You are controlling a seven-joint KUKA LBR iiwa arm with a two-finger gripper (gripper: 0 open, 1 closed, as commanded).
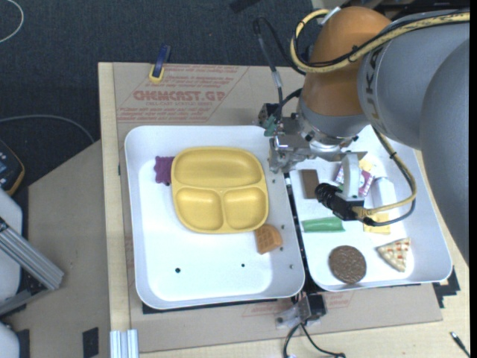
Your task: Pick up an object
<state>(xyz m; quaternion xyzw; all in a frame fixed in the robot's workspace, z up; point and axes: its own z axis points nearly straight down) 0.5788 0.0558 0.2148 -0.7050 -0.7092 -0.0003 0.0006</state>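
The thing to pick could be the green bar (323, 224), lying in the right bin (436, 256) just below the gripper (313, 171). I think the gripper should drop straight down over one thing, away from the wall. I cannot tell how its hand is set. I count two bins, one yellow tray (220, 187) in the left bin (145, 222), one brown cookie (347, 264) and one pizza slice (396, 253).
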